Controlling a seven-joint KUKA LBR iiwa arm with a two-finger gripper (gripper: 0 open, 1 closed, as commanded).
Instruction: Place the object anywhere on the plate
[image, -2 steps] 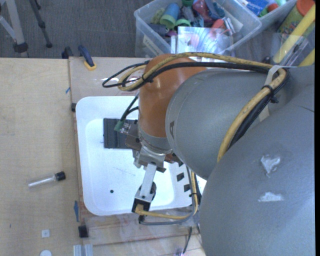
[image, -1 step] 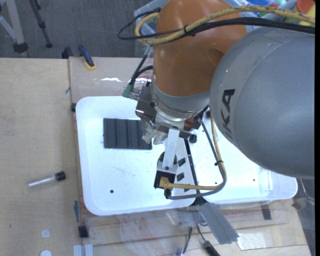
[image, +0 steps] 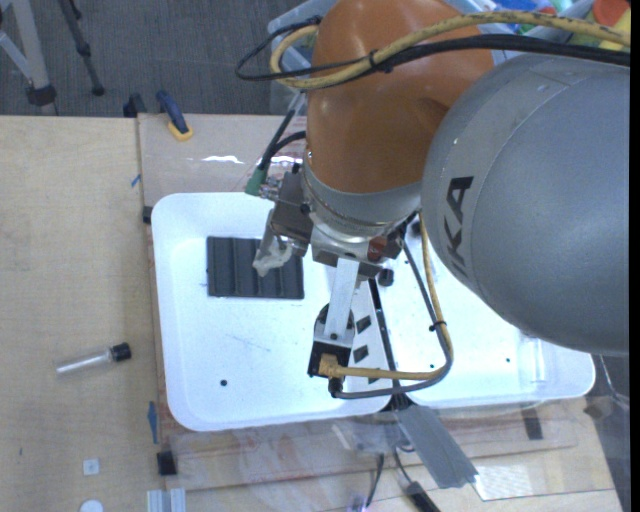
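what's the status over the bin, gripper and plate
Gripper low over dark ribbed plate in white bin. Object held: cannot tell. Arm hides bin's right side.

One fixed overhead camera looks down slantwise, close above the white bin (image: 200, 390).

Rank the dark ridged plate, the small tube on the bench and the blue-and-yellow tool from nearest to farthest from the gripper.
From the gripper:
1. Dark ridged plate, directly under it in the white bin.
2. Blue-and-yellow tool, up on the bench beyond the bin.
3. Small tube, lower left on the bench.
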